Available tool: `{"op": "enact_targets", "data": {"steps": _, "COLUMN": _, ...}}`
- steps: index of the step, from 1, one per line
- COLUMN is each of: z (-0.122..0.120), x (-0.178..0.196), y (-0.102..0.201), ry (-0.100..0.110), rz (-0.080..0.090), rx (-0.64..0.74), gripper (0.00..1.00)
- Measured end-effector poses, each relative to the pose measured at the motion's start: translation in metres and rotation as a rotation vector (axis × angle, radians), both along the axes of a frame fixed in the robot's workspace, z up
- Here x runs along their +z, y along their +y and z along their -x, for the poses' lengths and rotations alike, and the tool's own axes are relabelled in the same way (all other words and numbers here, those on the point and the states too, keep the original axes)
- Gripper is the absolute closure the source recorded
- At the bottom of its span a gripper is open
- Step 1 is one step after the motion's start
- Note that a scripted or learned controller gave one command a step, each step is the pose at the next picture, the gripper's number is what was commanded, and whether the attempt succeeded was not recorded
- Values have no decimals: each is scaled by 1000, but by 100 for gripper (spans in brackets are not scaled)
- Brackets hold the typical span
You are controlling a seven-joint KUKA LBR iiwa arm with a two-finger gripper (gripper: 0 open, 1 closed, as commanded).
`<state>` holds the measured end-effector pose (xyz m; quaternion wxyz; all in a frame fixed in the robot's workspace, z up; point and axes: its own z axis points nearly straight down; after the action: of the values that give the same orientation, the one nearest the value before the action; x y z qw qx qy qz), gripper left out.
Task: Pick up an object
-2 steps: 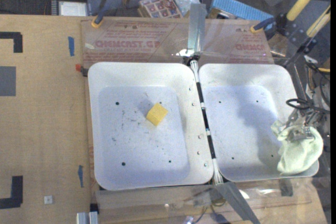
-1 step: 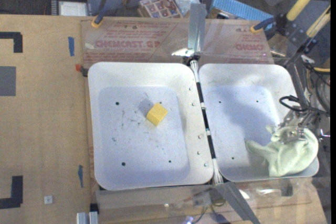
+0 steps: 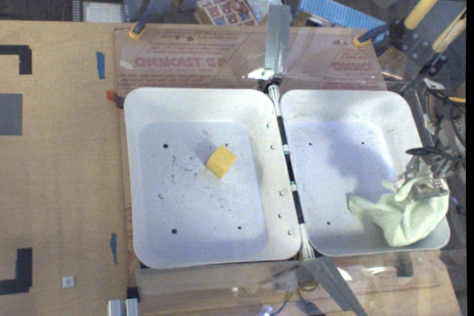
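From the overhead camera view, the seam between the two bins serves as the landmark. Left of that seam, the left bin (image 3: 148,122) holds a small yellow block (image 3: 221,161) lying loose on the floor a little above the bin's middle, touching nothing, probably just where it came to rest. Right of the seam, in the right bin (image 3: 333,115), a pale green cloth (image 3: 404,214) lies crumpled in the far lower corner, one flap trailing back toward the seam. The gripper (image 3: 424,177) sits at the cloth's upper edge, against the bin wall farthest from the seam; its metal parts are tangled with the cloth's folds in this view, so whether the claw is open, closed or pinching fabric cannot be told. Its placement suggests the cloth is the thing being tried for, since the block is well apart across the seam.
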<state>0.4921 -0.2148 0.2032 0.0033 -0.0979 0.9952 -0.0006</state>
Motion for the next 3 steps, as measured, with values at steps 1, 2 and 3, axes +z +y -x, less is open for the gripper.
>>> {"op": "enact_targets", "data": {"steps": 1, "z": 0, "x": 0, "y": 0, "ry": 0, "rz": 0, "rx": 0, "gripper": 0}}
{"op": "enact_targets", "data": {"steps": 2, "z": 3, "x": -113, "y": 62, "ry": -4, "rz": 3, "rx": 188, "gripper": 0}}
{"op": "enact_targets", "data": {"steps": 3, "z": -33, "x": -113, "y": 0, "ry": -4, "rz": 7, "rx": 609, "gripper": 0}}
